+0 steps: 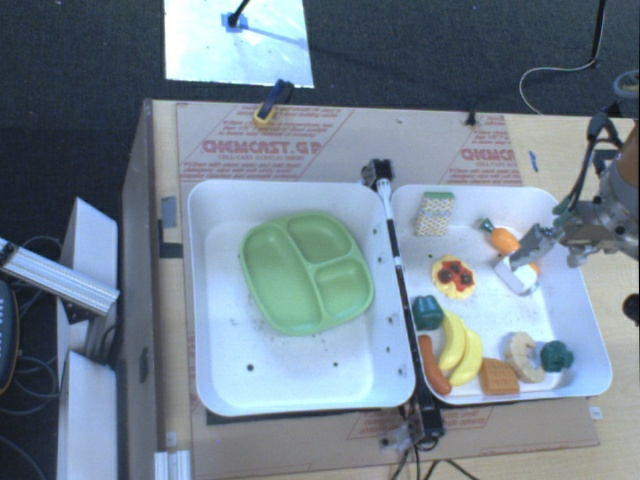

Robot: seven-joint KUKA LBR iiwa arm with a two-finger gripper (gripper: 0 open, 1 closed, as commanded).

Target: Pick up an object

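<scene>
Dark carpet surrounds the desk (300, 138), whose top is a brown board printed with red lettering. Two shallow white bins sit side by side on it, touching along a central divider.

Left bin (215, 298): holds one green compartment tray (305, 271), lying flat near the bin's middle, with three recesses facing up.

Right bin (580, 318): holds the loose toy food items.
- A speckled block (435, 213) stands near the far left corner.
- An orange carrot-like piece (503, 237) lies near the far side, just beside the gripper.
- A round yellow piece with red and dark topping (456, 276) lies near the centre.
- A dark green pepper (427, 313) sits against the divider.
- A banana (459, 345) lies just below the pepper, with a red sausage (434, 364) touching its left side.
- An orange cracker (497, 377), a pale round slice (522, 354) and a dark green broccoli piece (555, 355) sit along the near edge.

The arm enters from the right. The gripper (522, 268) hangs low over the right bin, at its far right part, next to the carrot-like piece. Whether it is released or clenched cannot be told; no item is visibly grasped.
</scene>
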